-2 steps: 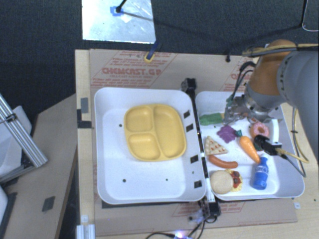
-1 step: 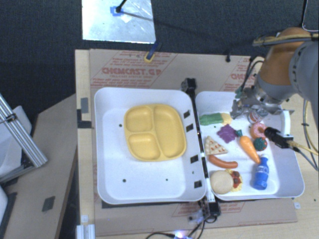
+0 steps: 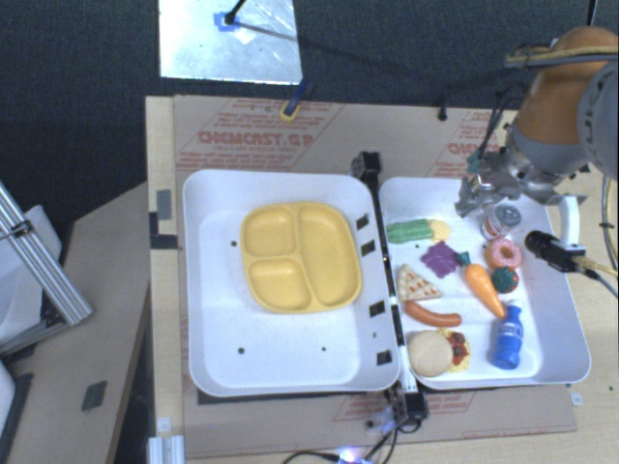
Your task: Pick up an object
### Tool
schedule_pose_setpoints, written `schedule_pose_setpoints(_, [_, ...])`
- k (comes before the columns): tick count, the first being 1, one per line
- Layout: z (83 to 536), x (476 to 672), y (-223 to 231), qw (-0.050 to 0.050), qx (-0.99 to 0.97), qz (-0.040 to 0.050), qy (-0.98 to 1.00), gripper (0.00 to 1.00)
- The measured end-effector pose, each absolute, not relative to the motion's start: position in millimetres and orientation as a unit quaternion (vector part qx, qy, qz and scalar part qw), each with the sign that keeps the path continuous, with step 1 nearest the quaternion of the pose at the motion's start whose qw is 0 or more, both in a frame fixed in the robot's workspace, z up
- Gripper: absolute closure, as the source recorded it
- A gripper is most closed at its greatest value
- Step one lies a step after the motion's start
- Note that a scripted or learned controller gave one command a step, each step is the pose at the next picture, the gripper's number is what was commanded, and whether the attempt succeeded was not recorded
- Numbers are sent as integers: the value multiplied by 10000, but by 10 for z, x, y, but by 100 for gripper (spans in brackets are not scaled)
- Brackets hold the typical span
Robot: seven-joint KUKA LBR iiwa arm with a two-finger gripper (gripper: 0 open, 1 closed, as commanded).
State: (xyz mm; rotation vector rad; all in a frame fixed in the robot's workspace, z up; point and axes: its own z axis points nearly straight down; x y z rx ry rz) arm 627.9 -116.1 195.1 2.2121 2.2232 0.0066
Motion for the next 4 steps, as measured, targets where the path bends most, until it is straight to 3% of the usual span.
schedule_pose_setpoints(1, [2268, 6291, -1161, 20, 7052, 17, 7090, 100])
schedule_pose_setpoints(4, [2209, 5452, 166, -17, 7038, 1, 7104, 100])
